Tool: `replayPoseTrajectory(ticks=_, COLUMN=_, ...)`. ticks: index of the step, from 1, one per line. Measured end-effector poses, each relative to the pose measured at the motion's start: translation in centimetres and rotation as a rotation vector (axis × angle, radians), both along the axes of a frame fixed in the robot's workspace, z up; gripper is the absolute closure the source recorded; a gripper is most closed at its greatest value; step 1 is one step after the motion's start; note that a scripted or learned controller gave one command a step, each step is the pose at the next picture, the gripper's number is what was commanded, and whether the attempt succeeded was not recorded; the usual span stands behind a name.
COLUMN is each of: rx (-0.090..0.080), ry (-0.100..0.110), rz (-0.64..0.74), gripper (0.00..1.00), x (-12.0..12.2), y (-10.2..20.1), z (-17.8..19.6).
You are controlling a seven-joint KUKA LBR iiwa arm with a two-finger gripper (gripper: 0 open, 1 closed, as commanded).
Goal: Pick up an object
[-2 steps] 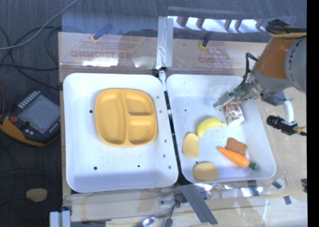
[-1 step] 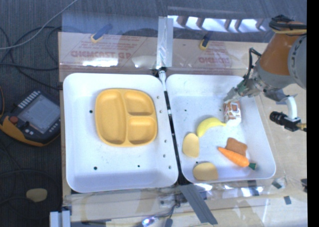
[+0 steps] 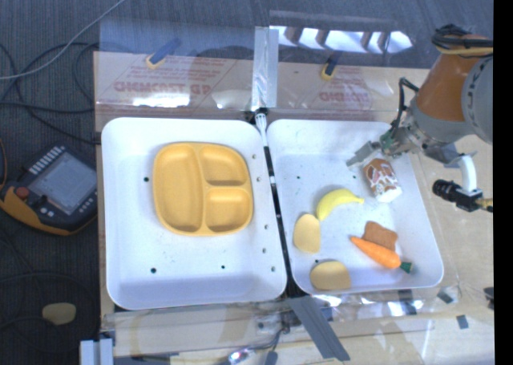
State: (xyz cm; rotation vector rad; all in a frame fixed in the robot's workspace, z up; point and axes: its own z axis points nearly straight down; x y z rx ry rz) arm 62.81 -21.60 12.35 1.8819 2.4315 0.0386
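A small brown-and-white packet-like thing [image 3: 382, 178] lies tilted in the right bin [image 3: 417, 219], just under the gripper [image 3: 385, 147]; whether those fingers are spread or pinching, I cannot tell. Near the packet sit a banana [image 3: 337, 200], a carrot [image 3: 377, 253], a brown block [image 3: 380, 234] and two pale yellow pieces [image 3: 307, 233], [image 3: 329, 275]. The left bin [image 3: 128, 219] holds a yellow divided tray [image 3: 203, 187]. The arm [image 3: 453, 95] is cut off.

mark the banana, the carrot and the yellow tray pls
banana [image 3: 338, 200], camera view, middle of its curved body
carrot [image 3: 375, 252], camera view, middle of the orange root
yellow tray [image 3: 178, 187], camera view, floor of its large left compartment
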Motion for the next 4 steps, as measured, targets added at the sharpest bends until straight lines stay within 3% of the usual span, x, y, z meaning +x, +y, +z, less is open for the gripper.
replayPoseTrajectory(ticks=1, rx=0.010, ry=0.021, rz=0.038, gripper=0.00, x=-0.3, y=0.0, z=-0.9)
replayPoseTrajectory(ticks=2, rx=0.007, ry=0.003, rz=0.055, gripper=0.00, x=-1.2, y=0.0, z=-1.2)
replayPoseTrajectory(ticks=4, rx=0.000, ry=0.005, rz=0.117, gripper=0.00, x=-1.9, y=-0.2, z=-1.2)
